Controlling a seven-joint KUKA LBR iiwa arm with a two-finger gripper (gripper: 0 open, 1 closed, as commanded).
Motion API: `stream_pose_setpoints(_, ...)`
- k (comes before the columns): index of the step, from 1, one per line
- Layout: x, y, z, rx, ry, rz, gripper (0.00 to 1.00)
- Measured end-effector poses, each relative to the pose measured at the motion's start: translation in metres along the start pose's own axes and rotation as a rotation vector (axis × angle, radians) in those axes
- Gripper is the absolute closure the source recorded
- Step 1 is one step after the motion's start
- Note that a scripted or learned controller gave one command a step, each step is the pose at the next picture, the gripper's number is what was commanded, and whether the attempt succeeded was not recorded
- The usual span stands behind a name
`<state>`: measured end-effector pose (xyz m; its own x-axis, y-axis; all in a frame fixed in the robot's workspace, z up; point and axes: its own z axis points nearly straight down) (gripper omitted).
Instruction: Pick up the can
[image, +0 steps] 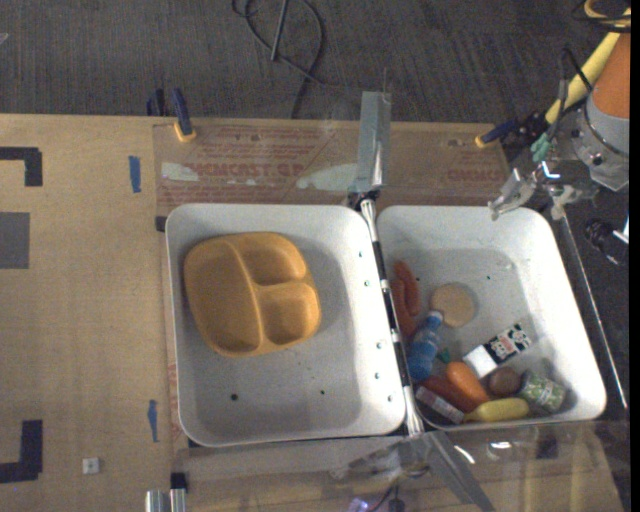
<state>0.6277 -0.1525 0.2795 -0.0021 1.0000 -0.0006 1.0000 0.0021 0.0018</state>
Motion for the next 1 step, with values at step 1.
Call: stream_pose_setpoints(1, -0.0149, -0.0246, -0.0172, 0.002, 0.0, 0.264, 0.0)
